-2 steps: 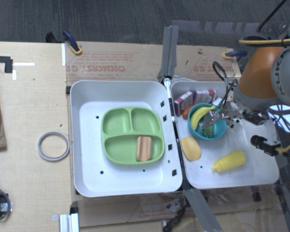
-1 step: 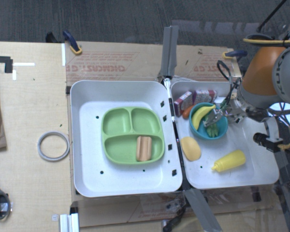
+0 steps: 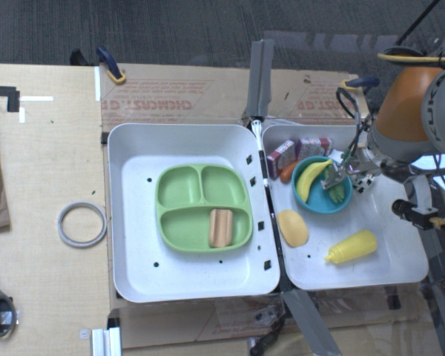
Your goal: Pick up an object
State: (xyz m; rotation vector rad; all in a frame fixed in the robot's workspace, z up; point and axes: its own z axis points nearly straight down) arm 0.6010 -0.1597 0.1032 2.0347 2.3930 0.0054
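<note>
1. A roll of clear tape (image 3: 82, 223) lies flat on the bench (image 3: 44, 169) at the far left, well apart from both bins.
2. The left bin (image 3: 126, 199) holds a green divided plate (image 3: 205, 208) near its middle. A hot dog (image 3: 220, 228) lies in the plate's large lower compartment, towards that compartment's right side; the two upper compartments have nothing in them.
3. In the right bin (image 3: 400, 262), a pale yellow rounded piece, perhaps a potato or lemon (image 3: 293, 228), rests near the wall shared with the left bin.
4. At the back of the right bin are a small packaged item (image 3: 283, 153) and an orange-red piece, too small to name.
5. A blue bowl (image 3: 320, 199) stands just beside them, with a banana (image 3: 308, 179) curving along its left inside edge.
6. The gripper (image 3: 335, 176) sits over the bowl's right half, just beside the banana. Whether its fingers are apart or together cannot be told.
7. A yellow squeeze bottle (image 3: 351, 246) lies on its side in front of the bowl, apart from it.
</note>
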